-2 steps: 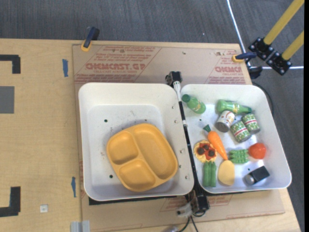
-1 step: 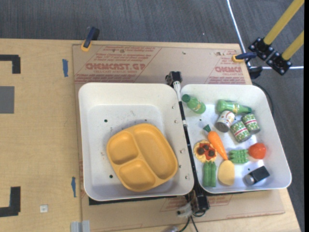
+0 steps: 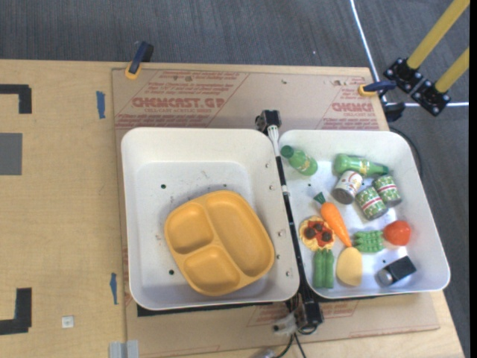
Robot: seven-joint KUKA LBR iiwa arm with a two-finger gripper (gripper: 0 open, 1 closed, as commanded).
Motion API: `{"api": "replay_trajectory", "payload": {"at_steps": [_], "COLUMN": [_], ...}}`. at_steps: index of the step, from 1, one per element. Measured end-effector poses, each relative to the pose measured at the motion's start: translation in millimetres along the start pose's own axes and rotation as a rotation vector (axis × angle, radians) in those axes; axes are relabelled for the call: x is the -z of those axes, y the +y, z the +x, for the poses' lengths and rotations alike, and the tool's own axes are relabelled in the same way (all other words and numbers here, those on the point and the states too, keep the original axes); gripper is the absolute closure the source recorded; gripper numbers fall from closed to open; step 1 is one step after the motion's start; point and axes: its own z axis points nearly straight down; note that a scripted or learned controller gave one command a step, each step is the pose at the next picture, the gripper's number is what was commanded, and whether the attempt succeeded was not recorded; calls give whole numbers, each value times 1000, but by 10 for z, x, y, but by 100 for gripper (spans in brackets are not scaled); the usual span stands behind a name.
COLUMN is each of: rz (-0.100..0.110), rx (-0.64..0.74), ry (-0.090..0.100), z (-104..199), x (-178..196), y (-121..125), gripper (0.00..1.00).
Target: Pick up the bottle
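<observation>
Everything is placed against the right bin [image 3: 428, 222]. At its near edge lie a black and grey block [image 3: 395, 269], a pale yellow lemon-like piece [image 3: 349, 265] and a green pod [image 3: 323, 268], all toys too small to identify with certainty. Toward the bin's middle, a carrot [image 3: 335, 223] lies slantwise, touching a round red-and-yellow piece [image 3: 317, 232]. A green leafy bit [image 3: 368, 240] and a red tomato [image 3: 398, 232] sit nearer the bin's outer wall. Farther in, two labelled cans [image 3: 378, 195] lie side by side, with a silver can [image 3: 345, 186] just beside them.

The bottle [image 3: 299, 161], small and green with a pale cap, lies on its side in the bin's far corner, against the wall it shares with the left bin [image 3: 141, 200]. Apart from it, along the far wall, lies a larger green item [image 3: 359, 164], perhaps a second bottle; its shape is hard to make out. Beyond the shared wall, a yellow divided plate [image 3: 218, 241] rests in the left bin.

How the gripper's jaws stand cannot be told, nor whether they have hold of anything.
</observation>
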Motion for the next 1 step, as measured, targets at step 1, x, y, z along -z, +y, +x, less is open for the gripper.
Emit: {"api": "replay_trajectory", "payload": {"at_steps": [1], "rz": [0], "rx": [0], "ry": [0], "z": [0], "x": [-2], "y": [0], "gripper": [0]}}
